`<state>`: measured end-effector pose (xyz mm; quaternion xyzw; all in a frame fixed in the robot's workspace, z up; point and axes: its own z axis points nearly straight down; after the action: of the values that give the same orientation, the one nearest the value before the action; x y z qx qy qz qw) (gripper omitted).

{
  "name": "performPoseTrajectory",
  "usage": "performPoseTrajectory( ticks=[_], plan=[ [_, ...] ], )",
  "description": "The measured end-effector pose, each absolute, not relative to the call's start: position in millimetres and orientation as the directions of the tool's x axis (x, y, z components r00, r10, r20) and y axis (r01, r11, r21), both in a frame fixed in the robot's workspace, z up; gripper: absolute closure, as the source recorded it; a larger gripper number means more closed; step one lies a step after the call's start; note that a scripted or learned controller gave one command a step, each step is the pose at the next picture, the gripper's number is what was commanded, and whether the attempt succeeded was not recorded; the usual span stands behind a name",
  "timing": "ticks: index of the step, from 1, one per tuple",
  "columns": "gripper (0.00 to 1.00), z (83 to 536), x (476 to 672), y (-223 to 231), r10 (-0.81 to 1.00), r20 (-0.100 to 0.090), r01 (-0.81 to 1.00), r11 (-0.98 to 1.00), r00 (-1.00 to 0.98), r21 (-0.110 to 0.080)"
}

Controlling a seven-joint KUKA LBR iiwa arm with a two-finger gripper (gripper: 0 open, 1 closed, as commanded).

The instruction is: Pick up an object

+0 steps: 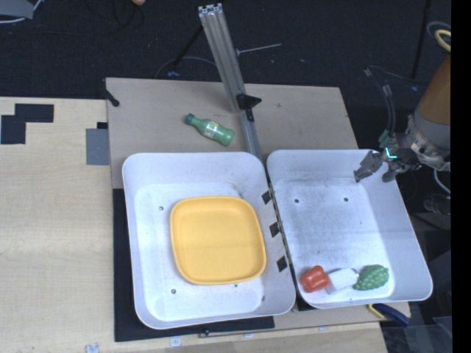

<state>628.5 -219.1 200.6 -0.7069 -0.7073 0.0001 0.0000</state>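
My hand (384, 166) hovers at the far right corner of the right bin (346, 219), fingers spread, nothing between them. My arm is mostly cut off by the frame's edge. Down at the near edge of that bin sit a red pepper (315, 278), a small white piece (342, 279) I can't identify, and a green bunch (371, 276), all in a row, well apart from my hand. Left bin (147, 197) carries a yellow plate (218, 239). A green bottle (210, 129) lies on the table (309, 116) behind.
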Motion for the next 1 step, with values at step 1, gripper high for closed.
performPoseTrajectory(
  ticks=[1],
  plan=[
    [0.00,200.6,628.4,-219.1,1.000,0.000,1.000,0.001,-0.001,0.000]
  ],
)
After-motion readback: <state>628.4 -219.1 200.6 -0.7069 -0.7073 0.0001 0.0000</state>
